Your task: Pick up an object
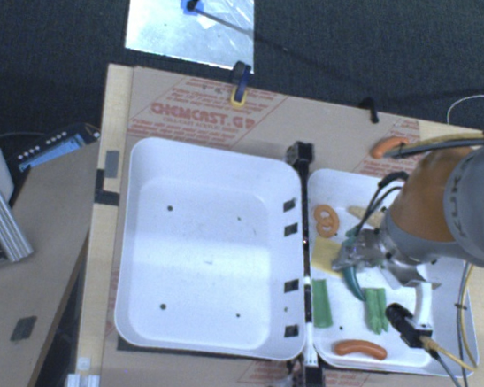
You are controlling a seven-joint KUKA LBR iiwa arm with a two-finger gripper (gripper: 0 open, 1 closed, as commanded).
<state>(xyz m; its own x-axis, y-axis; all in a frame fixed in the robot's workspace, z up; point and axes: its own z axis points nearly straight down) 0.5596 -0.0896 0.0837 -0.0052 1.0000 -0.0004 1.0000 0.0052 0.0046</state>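
Several bits are crammed together in the right bin (441,368), and the gripper (359,265), can't tell how it's set, hangs beside a yellow piece (327,256) and two green strips (322,302), so it might nudge them apart instead of lifting one.

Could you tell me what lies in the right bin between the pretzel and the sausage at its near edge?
In the camera view, two green pieces lie between the pretzel and the sausage: one by the bin's left wall, another further right.
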